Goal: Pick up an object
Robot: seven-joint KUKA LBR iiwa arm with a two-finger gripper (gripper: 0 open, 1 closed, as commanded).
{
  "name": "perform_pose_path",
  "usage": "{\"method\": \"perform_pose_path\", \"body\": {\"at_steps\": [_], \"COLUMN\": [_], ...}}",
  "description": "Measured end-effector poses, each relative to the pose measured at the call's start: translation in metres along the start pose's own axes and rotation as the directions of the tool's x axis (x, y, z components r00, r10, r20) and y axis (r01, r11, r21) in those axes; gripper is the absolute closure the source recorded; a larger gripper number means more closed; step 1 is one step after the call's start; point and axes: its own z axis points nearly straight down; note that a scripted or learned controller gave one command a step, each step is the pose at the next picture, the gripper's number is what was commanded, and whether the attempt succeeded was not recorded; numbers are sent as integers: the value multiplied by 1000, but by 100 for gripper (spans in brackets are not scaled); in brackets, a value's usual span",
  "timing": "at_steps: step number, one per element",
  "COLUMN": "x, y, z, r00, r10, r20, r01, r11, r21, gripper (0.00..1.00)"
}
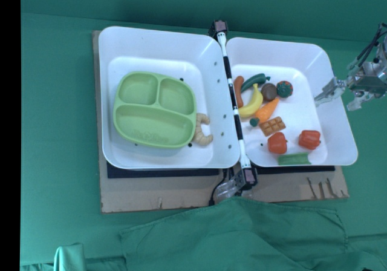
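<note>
So far nothing is picked: the gripper (338,93) hangs open and empty over the right bin's (338,143) right rim, while the toys, such as the banana (252,104), lie in that bin, awaiting a grasp.

- We note the two white bins (273,52) look like smooth, slightly glossy plastic;
- the green divided plate (156,110) looks like matt plastic;
- the toy foods, e.g. the banana (252,104), look like smooth plastic;
- the base board (157,194) looks like rough cardboard;
- the green cover (54,118) is matt, creased cloth;
- the gripper (338,97) looks metallic.
</note>
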Motion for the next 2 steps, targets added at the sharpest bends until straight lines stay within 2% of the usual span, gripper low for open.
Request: {"method": "perform_pose_path", "body": {"at_steps": [1,2], "x": [-10,-9], "y": [-17,25], "z": [64,-18], "r00": [1000,1000], "r10": [2,-4], "r20": [-2,3], "r01": [-2,4], "r11": [1000,1000], "r21": [6,-11], "gripper": [0,0]}}
